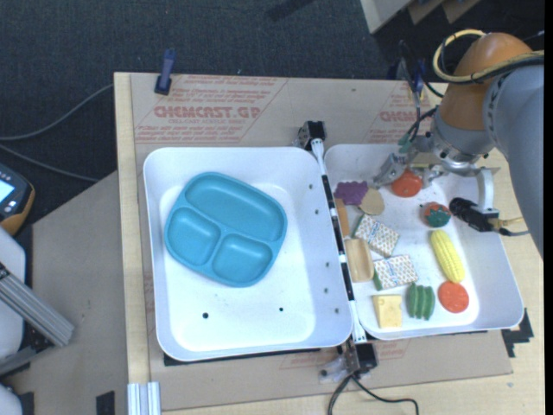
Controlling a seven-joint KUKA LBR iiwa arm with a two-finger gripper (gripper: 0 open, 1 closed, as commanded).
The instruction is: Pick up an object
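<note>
My gripper [406,171] hangs over the far part of the right bin [510,296], with its fingers [385,174] spread on either side of a small red-orange round thing [407,184]. The fingers stand open around it and are not closed on it. Close by lie a purple piece [350,191], a tan round piece [372,202] and a teal and orange ball [436,214]. Further forward are a yellow corn cob [447,255], a red tomato [453,296], a green pepper [421,301], a yellow cheese block [389,310], two checkered packets [378,233] and a tan loaf [358,258].
The left bin [173,318] holds a blue divided plate [226,228]. The divider between the bins [333,232] runs just left of the toys. The arm reaches in from the upper right over the right bin's far corner.
</note>
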